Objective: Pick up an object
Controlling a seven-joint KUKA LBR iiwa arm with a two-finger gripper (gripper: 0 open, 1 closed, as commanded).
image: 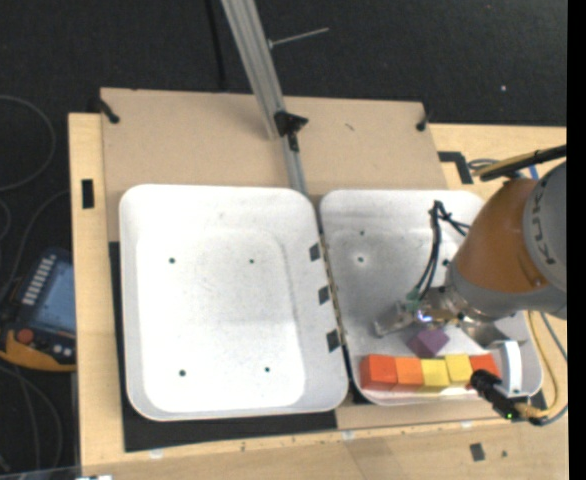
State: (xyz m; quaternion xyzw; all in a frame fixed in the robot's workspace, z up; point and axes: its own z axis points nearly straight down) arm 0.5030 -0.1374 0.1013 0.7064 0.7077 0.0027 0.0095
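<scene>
Along the near edge of the right-hand shallow white plastic bin lies a row of small blocks: I count two orange, two yellow and one red at the end nearest the arm, five in a line touching one another. Just behind that row sits a single small purple cube, directly under the gripper of the grey arm with the orange band. Whether the jaws are spread or pressed together cannot be told from here. To take the purple cube cleanly, the jaws should probably straddle it squarely and close without nudging the row beside it. Farther left, the second white bin rests beside the first on the wooden surface.
</scene>
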